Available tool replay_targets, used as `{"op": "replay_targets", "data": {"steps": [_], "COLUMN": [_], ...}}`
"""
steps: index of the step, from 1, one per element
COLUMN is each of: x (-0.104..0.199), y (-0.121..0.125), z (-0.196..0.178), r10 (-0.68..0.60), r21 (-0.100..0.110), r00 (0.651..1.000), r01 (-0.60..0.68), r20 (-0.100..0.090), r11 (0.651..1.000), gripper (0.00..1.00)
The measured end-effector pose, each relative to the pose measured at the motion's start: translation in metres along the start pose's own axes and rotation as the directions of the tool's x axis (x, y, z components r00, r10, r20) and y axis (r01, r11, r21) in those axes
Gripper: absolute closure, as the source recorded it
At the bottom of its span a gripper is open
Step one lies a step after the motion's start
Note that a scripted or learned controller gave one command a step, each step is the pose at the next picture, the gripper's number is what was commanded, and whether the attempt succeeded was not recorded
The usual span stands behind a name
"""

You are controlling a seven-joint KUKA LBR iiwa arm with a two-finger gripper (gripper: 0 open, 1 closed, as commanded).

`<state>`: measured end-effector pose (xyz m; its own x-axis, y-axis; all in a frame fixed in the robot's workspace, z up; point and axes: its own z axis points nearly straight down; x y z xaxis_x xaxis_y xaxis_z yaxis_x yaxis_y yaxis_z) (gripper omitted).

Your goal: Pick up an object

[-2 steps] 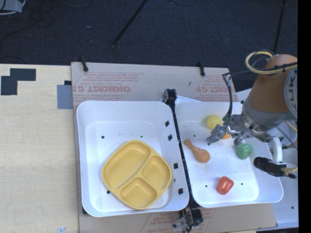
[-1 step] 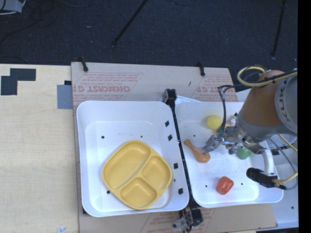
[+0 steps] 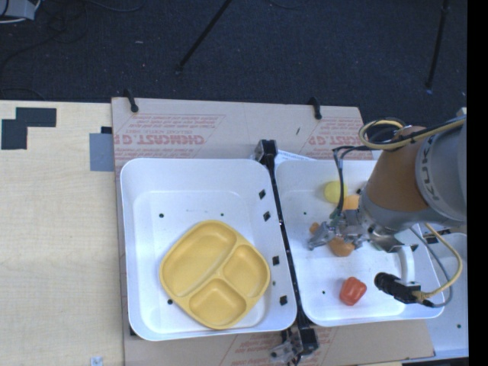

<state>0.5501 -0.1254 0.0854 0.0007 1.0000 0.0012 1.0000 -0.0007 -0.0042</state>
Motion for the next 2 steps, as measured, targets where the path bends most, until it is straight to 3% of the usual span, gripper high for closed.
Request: {"op": "replay_targets", "data": {"steps": [1, 2], "x": [-0.002, -0.009], "y": [0.0, -0.003], "z": [-0.013, -0.072], "r10": [0.005, 0.006], "r21": [-0.001, -0.005], "r00": [1.0, 1.0], "r01": [-0.005, -0.006], "r20": [0.001, 0.001], "r11": [1.0, 1.0], "gripper": [1.0, 1.0]}}
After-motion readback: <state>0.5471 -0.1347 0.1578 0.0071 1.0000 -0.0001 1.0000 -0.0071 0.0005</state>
